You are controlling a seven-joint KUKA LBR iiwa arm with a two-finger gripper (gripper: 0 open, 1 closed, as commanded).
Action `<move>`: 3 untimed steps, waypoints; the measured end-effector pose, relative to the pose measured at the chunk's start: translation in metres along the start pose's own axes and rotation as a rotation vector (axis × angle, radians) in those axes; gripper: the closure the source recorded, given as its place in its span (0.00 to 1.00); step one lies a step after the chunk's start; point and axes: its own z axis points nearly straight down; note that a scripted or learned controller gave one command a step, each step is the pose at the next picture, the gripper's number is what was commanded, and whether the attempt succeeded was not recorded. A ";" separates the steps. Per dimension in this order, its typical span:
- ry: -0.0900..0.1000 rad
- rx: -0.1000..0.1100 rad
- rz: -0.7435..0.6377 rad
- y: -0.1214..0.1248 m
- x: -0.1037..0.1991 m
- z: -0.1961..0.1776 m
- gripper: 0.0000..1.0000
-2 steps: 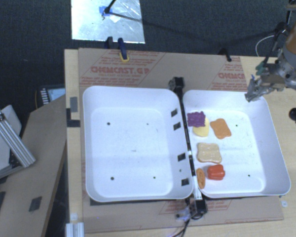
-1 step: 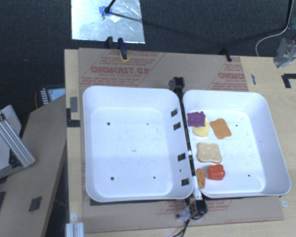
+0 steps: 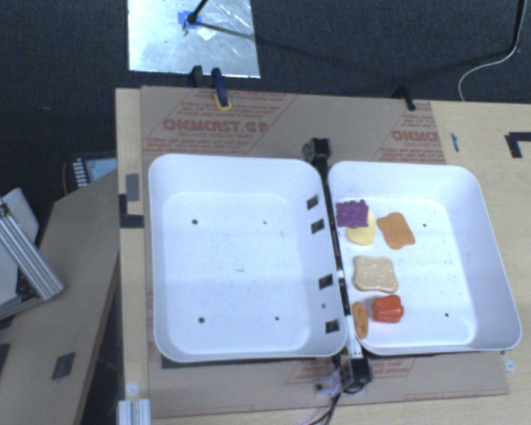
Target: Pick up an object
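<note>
White plastic, two shallow bins side by side on a sheet of brown cardboard [image 3: 248, 118] printed with red lettering.

Left bin [image 3: 164, 237]: a white floor with four small dark dots.

Right bin [image 3: 482, 237]: six small items, all grouped in its left half, close to the shared wall.
- Purple block [image 3: 352, 212], farthest from the camera, just beside the dividing wall.
- Yellow piece [image 3: 362, 232], touching the near edge of the purple block.
- Orange-tan flat piece [image 3: 396, 230], just right of the yellow piece, lying tilted.
- Beige slice [image 3: 374, 274], shaped like bread, lying flat near the middle of the group.
- Red piece [image 3: 388, 309], just in front of the beige slice.
- Small orange piece [image 3: 361, 319], left of the red piece, against the dividing wall.

Any of these six may serve as the object to pick; all rest on the bin floor, and none is lifted.

Divider: several black clips [image 3: 318, 227] run along the seam between the bins.

Surroundings: pale wooden bench [image 3: 80, 273] under the cardboard; a blue and yellow clamp [image 3: 220, 88] at the far edge of the cardboard; a crinkled silver sheet [image 3: 193, 25] on the dark floor beyond; a thin pale cable [image 3: 491, 60] at the upper right; an aluminium bar [image 3: 18, 246] at the left edge.

Gripper: whether apart or together cannot be told from this view.
</note>
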 end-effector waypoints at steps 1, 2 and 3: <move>0.007 0.007 -0.015 -0.056 0.081 0.003 1.00; 0.007 0.014 -0.016 -0.064 0.156 0.059 1.00; 0.008 0.005 -0.019 -0.052 0.252 0.022 1.00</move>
